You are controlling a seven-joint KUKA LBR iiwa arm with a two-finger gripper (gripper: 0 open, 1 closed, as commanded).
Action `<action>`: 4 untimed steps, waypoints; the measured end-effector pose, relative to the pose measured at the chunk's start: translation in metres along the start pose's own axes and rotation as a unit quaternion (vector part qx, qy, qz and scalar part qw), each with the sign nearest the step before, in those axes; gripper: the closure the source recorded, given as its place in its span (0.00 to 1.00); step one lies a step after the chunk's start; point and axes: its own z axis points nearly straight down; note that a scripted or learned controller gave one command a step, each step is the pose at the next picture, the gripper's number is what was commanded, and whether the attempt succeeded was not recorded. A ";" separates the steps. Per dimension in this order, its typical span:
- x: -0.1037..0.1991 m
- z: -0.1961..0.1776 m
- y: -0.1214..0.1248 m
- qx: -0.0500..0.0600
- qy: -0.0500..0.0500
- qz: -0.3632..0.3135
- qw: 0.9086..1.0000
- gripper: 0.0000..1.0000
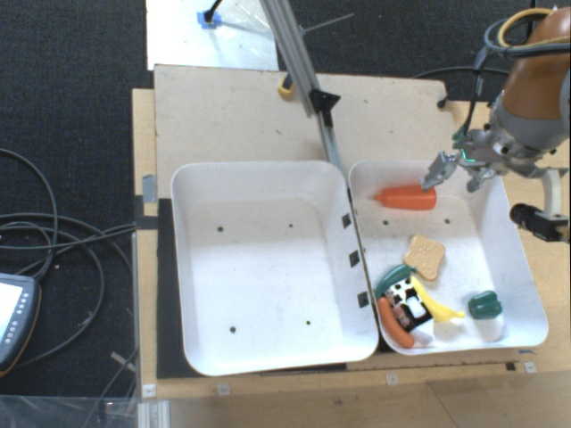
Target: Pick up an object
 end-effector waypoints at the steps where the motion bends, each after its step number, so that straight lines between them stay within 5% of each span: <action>1: -0.002 0.044 -0.006 0.002 0.000 0.003 1.000 0.00; 3: -0.003 0.137 -0.007 0.002 0.000 0.002 1.000 0.00; 4: -0.004 0.123 -0.005 -0.001 0.000 0.003 1.000 1.00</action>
